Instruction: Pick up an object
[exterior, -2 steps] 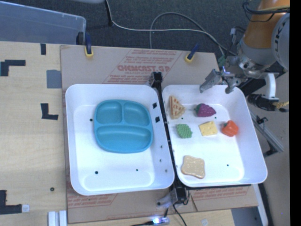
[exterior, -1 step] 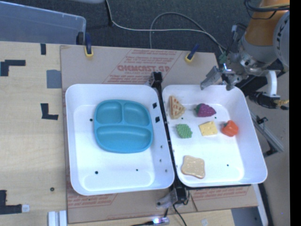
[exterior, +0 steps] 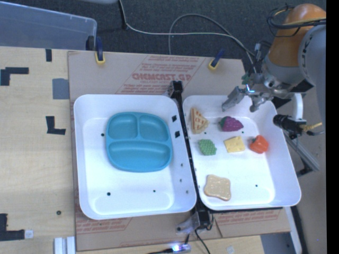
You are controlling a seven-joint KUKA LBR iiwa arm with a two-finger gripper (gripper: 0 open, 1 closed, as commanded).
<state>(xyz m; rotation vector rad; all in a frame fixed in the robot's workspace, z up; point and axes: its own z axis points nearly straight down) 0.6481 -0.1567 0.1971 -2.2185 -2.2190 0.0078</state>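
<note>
The fingers stand spread wide with nothing between them, hanging just above the purple grapes at the back of the right bin. The grapes look like light, hard, bumpy plastic; pinching across the narrow middle seems safest against slipping.

Left bin: divided plate. Right bin: waffle, grapes, cheese, bread nearest front.
</note>
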